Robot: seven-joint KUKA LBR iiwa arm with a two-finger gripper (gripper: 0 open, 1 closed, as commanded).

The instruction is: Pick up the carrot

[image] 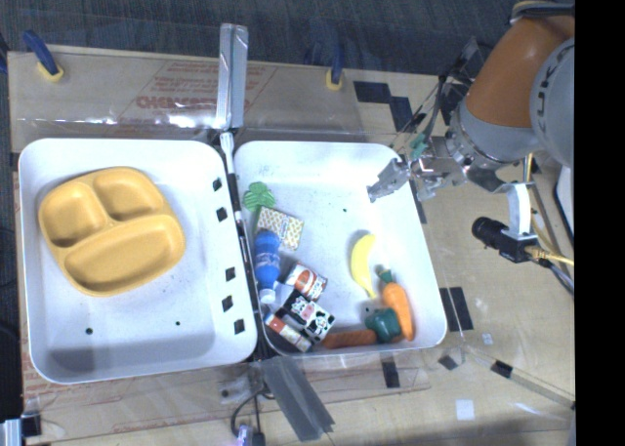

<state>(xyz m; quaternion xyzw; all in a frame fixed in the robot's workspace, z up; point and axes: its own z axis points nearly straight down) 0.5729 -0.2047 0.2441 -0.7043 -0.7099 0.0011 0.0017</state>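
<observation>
I count two white bins on the worktop (469,239). Left bin (127,346): one yellow sectioned plate (109,229), three compartments, sitting far-left in it. Right bin (322,166): one carrot (396,305) near the near-right corner, orange body with green top pointing far, touching one banana (362,261) on its left; one green piece (383,323) against the carrot's left side, one reddish sausage-like item (349,339) at the near wall. Along the left wall: one green leafy toy (257,196), one patterned packet (280,227), one blue bottle (266,257), a few small cans or boxes I can't separate. My end effector (387,182) hovers over the far-right edge of the right bin, well apart from the carrot, holding nothing; fingers look spread. Far half of that bin is open floor.
</observation>
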